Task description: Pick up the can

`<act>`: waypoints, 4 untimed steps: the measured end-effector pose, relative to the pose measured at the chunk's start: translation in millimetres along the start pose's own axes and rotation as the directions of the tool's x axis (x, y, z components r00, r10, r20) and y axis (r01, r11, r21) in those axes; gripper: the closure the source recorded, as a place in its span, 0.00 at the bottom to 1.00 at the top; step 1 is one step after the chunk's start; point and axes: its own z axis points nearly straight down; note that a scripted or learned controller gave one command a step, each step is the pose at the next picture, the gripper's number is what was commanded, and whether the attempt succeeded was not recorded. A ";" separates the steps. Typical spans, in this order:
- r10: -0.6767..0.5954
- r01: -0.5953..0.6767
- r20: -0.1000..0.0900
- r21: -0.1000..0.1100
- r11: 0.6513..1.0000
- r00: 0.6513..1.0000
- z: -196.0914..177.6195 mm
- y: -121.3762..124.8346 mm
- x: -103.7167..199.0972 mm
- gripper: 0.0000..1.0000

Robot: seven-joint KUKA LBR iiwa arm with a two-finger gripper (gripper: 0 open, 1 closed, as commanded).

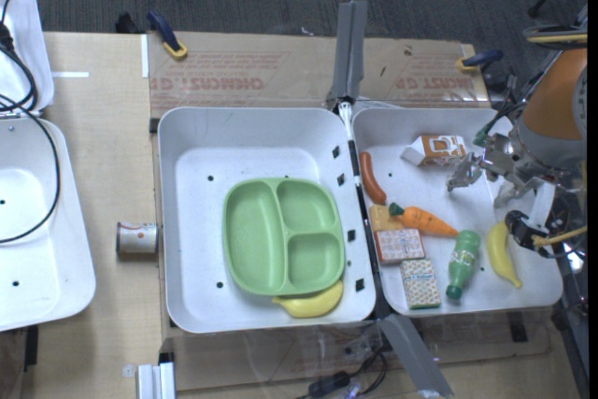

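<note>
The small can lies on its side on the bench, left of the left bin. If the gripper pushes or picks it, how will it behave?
The can lies on its side, so a push across its length would probably make it roll along the bench. Its rounded, shiny-looking wall may slip between the fingers. It looks rigid, and being small it is likely light, though what it holds cannot be seen.

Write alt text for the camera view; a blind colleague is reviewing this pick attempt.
The can lies on its side on the bench, left of the left bin, far from the open gripper above the right bin. The left bin holds a green divided plate and a banana; the right holds toy food.
</note>
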 end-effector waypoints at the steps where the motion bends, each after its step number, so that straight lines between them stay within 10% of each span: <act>1: 0.034 -0.035 0.016 0.061 0.998 0.999 4.3 56.6 24.3 0.00; 4: 0.273 -0.274 0.025 0.064 0.960 0.962 4.1 58.5 24.3 0.00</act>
